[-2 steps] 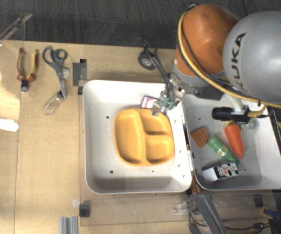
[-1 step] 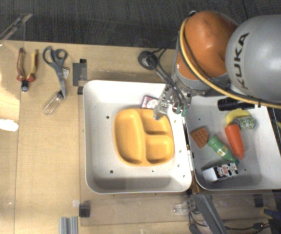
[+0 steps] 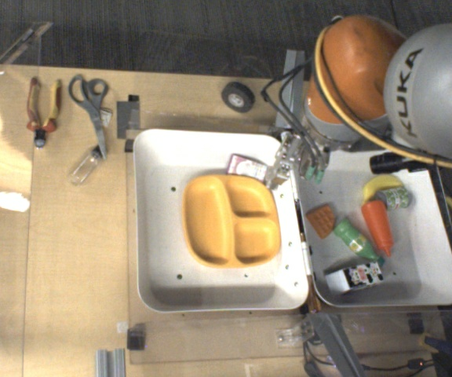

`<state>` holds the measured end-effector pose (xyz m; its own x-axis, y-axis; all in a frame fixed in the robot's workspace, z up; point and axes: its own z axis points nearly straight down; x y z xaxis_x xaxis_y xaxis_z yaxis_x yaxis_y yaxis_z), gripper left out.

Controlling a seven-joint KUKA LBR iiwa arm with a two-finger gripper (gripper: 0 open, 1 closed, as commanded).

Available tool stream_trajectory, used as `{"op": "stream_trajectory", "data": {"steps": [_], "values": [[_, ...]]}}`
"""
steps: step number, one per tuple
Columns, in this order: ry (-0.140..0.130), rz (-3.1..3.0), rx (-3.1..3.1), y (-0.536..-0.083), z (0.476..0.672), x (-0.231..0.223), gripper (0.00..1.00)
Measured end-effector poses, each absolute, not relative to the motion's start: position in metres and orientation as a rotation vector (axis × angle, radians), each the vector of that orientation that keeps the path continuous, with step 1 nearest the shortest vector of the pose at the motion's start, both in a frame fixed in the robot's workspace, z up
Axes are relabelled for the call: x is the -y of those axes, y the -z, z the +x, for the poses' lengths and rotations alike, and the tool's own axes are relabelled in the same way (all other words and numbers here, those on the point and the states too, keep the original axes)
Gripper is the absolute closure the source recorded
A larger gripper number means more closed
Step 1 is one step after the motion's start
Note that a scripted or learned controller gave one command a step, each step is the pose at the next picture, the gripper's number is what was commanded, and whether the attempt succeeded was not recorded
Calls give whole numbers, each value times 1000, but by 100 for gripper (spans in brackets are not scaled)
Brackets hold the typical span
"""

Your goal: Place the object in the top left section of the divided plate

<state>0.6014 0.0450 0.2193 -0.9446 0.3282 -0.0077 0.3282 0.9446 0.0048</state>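
On the bare bench at far left lie pliers (image 3: 40, 110) and scissors (image 3: 92, 108), well apart from the work. The left white bin (image 3: 159, 281) holds the yellow divided plate (image 3: 231, 219), and all its sections look bare, so the placing seems not yet done. Just beyond the plate's far edge, touching or nearly touching it, a small purple and white packet (image 3: 246, 166) lies on the bin floor; this is probably the object to place. The gripper (image 3: 282, 169) hangs just to the packet's right, near the plate's far right corner; whether it is parted or closed cannot be told. The right white bin (image 3: 446, 277) holds a carrot (image 3: 377, 226), a banana (image 3: 383, 184) and other small items.
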Motion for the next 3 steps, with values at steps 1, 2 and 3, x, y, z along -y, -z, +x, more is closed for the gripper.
{"op": "stream_trajectory", "data": {"steps": [1,2,3], "values": [[-6,521,-3089,-219,601,-45,0],[-12,519,-3081,-232,604,-47,100],[-12,518,-3081,-232,604,-47,0]]}}
